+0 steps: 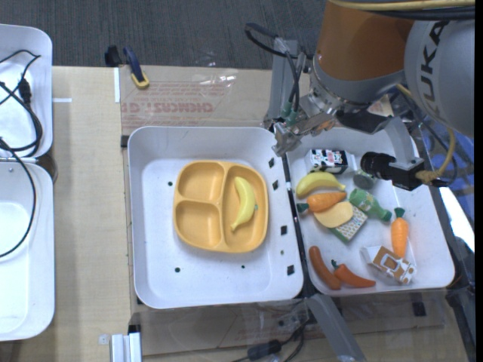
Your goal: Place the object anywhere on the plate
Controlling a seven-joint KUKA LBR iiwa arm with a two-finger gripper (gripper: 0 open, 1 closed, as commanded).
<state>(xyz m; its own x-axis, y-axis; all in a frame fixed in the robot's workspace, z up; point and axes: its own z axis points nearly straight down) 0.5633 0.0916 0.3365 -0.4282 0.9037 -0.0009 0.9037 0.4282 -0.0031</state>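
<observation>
you see a smooth, curved yellow banana [243, 203] lying in the long right compartment of the glossy, rounded-square yellow plate [198, 225]; its long axis runs near to far; the gripper [290, 130] hangs above the bins' divide; its state you cannot tell.

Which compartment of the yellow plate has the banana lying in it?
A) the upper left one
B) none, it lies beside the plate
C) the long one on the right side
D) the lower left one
C: the banana lies lengthwise in the long right-hand compartment of the yellow plate, inside the left bin, while the two smaller compartments on the plate's left hold nothing.
</observation>
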